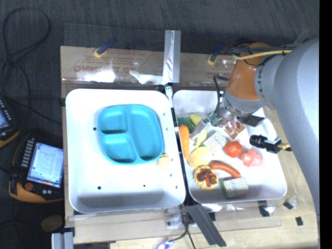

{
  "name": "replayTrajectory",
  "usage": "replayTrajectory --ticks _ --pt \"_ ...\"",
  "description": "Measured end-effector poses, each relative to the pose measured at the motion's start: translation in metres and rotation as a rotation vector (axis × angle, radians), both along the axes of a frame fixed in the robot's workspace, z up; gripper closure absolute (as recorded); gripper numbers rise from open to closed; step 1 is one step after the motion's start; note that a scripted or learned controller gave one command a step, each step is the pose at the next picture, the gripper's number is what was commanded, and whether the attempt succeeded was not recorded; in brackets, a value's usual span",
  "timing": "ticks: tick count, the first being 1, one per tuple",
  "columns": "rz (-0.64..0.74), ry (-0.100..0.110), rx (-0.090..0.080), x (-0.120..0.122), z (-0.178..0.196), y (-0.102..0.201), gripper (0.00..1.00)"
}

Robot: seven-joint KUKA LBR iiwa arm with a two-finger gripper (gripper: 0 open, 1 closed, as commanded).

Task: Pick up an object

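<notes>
My gripper [214,119] reaches down into the back of the right bin [275,191], under the orange wrist band [244,84]. It hangs over a crowd of toy food. A yellow-green piece [195,120] and a white patterned block [216,139] lie just beside it. A brown and white item [235,128] sits to its right. Nearby are an orange carrot [184,140], a red tomato [233,149], a pink piece [251,158] and a red sausage [224,167]. What lies directly under the gripper is hidden by it.
The left bin [83,191] holds a blue divided plate [128,133] and a small pale piece [164,161] by its right wall. A tart [206,177] and a green box [235,187] lie at the right bin's front. A black part [264,141] juts from the arm.
</notes>
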State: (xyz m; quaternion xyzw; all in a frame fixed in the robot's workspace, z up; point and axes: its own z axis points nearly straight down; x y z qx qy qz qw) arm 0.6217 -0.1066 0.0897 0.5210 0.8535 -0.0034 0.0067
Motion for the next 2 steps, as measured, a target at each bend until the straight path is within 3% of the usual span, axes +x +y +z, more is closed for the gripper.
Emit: replayTrajectory --ticks 1,2 --pt "0.003 -0.001 -0.002 0.001 0.009 0.002 1.00" --pt "-0.151 0.011 0.008 0.037 0.092 0.069 1.00"
